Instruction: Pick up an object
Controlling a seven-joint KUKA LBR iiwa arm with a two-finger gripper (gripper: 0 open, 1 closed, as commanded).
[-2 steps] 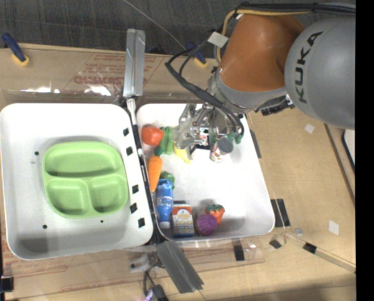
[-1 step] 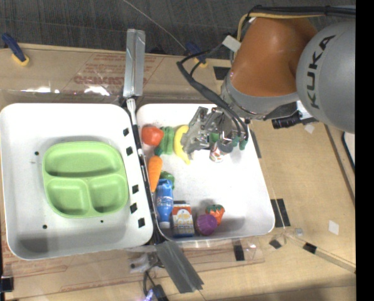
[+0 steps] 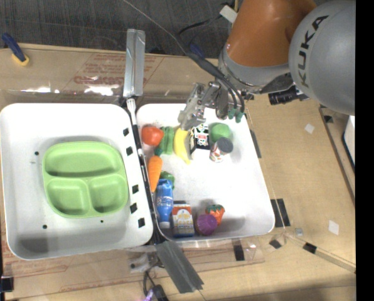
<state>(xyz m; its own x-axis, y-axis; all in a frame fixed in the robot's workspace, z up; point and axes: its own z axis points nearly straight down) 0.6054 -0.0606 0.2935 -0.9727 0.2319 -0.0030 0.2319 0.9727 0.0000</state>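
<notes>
My gripper (image 3: 204, 118) hangs over the back of the right bin (image 3: 250, 187), open, with nothing between its fingers. The silver finger (image 3: 189, 113) ends just above a yellow banana (image 3: 182, 144). The dark finger (image 3: 223, 108) is above a green round piece (image 3: 220, 131). Below the gap lies a small black-and-white block (image 3: 201, 137). A red tomato (image 3: 151, 135) and a green vegetable (image 3: 167, 140) lie to the banana's left. A small red-and-white can (image 3: 217, 150) sits just in front of the green round piece.
Along the right bin's left wall lie an orange carrot (image 3: 154, 168) and a blue bottle (image 3: 164, 200). At its front stand a small carton (image 3: 182, 220), a purple piece (image 3: 206, 224) and a red-orange piece (image 3: 216, 212). The left bin (image 3: 17, 137) holds a green divided plate (image 3: 85, 179).
</notes>
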